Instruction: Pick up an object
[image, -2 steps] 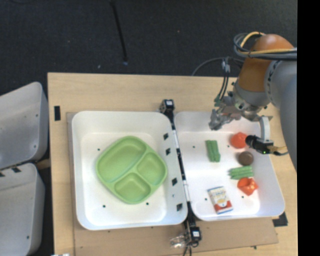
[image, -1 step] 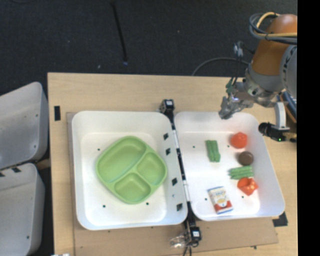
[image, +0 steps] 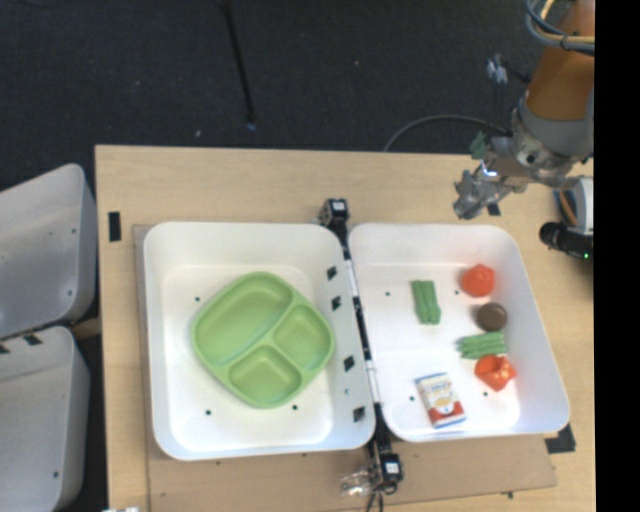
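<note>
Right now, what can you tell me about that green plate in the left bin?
The green plate is a light green, plastic-looking dish with rounded corners, split into three compartments: one long one and two smaller. It lies flat, turned at an angle, about mid-floor in the left bin. All three compartments look bare. Nothing but the bin floor touches it.

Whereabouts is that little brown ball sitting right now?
The brown ball lies in the right-hand bin, near its right wall, between the orange-red toy above it and the green bean pods just below.
</note>
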